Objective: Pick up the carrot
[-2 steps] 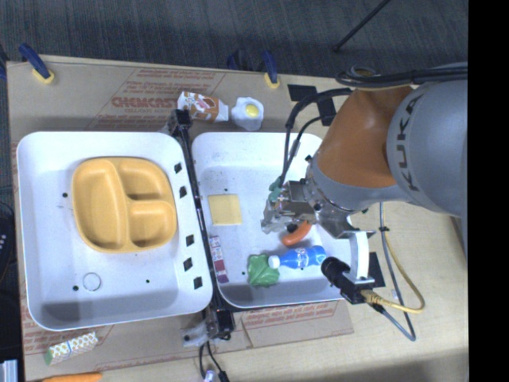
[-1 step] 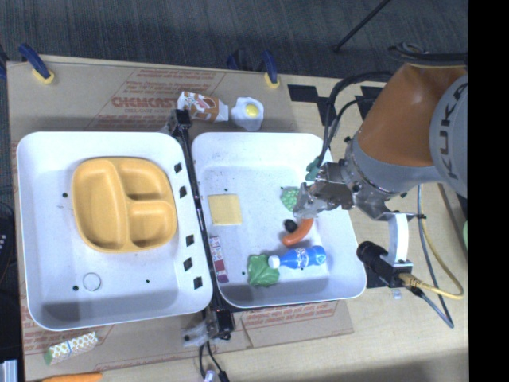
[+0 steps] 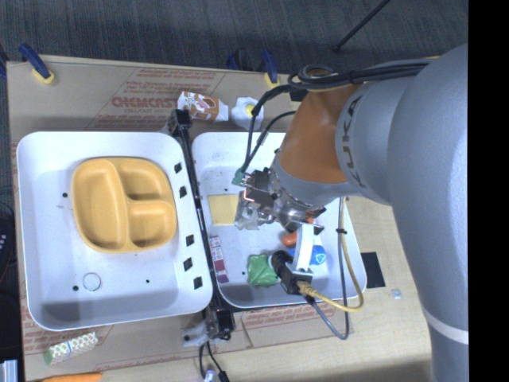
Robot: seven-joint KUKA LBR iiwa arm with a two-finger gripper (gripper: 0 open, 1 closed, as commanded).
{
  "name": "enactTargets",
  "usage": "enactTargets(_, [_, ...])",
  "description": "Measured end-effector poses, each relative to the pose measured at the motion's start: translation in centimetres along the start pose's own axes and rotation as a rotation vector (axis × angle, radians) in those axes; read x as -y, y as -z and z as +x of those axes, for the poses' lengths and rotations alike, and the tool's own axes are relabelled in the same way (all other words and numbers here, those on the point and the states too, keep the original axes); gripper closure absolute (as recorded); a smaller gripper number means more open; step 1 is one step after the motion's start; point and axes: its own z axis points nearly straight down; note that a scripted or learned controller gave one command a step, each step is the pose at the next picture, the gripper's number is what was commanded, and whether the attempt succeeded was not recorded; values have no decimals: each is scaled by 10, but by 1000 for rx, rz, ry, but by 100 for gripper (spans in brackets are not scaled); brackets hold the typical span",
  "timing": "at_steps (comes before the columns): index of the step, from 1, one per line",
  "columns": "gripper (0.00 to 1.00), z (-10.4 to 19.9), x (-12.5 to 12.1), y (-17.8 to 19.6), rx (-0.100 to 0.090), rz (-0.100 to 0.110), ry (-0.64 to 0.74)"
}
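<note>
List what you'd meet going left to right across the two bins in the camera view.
Left bin → yellow divided tray → black divider strip → yellow block → green item → carrot → blue-and-white packet.

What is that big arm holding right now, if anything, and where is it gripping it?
It cannot be told. The gripper is down in the right bin, beside a small orange piece, perhaps the carrot, but the wrist hides any hold.
</note>
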Motion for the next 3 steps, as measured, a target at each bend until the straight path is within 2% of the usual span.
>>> enactTargets(1, [100,-14,-54,86,0,-4,20])
enactTargets(2, [100,35,-2,11,0,0,-196])
enactTargets(3, [100,95,28,-24,1,2,-329])
